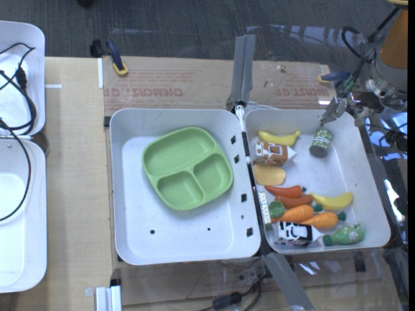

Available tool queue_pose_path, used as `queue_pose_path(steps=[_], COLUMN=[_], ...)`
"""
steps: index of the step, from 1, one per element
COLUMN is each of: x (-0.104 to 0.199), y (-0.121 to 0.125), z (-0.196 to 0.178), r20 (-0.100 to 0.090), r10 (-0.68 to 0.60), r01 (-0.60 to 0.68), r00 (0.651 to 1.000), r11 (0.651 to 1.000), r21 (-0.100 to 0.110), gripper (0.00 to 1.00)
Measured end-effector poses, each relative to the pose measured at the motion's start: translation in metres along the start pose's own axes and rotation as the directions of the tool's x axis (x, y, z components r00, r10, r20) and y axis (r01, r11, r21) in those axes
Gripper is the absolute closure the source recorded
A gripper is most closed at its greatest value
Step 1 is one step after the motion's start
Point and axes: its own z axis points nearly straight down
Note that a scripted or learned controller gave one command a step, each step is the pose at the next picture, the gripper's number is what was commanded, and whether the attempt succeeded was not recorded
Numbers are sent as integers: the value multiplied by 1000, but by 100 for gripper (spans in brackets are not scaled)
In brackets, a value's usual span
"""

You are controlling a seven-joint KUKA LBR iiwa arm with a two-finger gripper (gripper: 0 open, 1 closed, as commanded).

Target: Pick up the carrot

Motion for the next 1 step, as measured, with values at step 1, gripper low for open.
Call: queue_pose_path(steps=[1], x=[2], y=[-47], z=[78], r20=[0], r10=[-100], r01=[100], r00=[995], r11=[995], r21=[0], gripper=[0])
